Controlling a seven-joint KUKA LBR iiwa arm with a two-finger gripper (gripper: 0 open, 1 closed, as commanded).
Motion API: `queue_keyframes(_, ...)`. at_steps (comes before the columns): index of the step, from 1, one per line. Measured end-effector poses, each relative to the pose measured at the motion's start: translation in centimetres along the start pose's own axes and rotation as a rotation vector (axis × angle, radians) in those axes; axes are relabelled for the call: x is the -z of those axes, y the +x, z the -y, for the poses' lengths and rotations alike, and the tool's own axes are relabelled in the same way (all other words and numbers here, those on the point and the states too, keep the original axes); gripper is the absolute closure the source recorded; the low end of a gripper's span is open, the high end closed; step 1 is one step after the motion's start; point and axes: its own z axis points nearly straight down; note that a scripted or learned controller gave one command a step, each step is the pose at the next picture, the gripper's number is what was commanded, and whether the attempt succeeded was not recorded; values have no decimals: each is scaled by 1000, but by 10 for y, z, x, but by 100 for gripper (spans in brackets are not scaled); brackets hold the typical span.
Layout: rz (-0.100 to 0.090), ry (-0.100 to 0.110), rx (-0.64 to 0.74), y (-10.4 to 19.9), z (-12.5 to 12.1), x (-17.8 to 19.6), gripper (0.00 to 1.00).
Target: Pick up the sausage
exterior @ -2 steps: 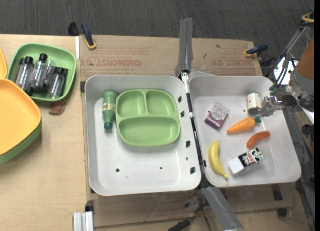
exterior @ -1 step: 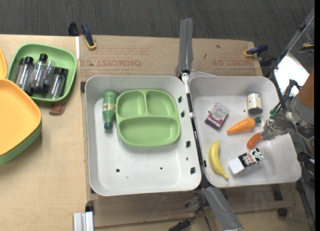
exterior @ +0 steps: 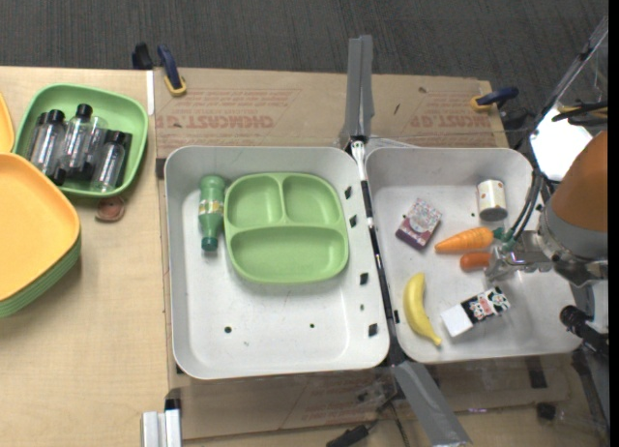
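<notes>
Camera view: the sausage, a short reddish-orange toy, lies in the right bin, just at six o'clock of the carrot and at two o'clock of the banana. Its long axis runs roughly from nine to three o'clock, the three o'clock end hidden beneath the gripper. Whether the pincer is wide or narrow cannot be told. Judged light, stiff, smooth and somewhat slippery plastic; best taken across its short width at mid-length
</notes>
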Motion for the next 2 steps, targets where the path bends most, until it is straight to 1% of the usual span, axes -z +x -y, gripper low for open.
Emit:
queue_keyframes(1,2,-2,94,40,-60,90,100)
queue_keyframes(2,14,-28,201,-20,-23,13,100)
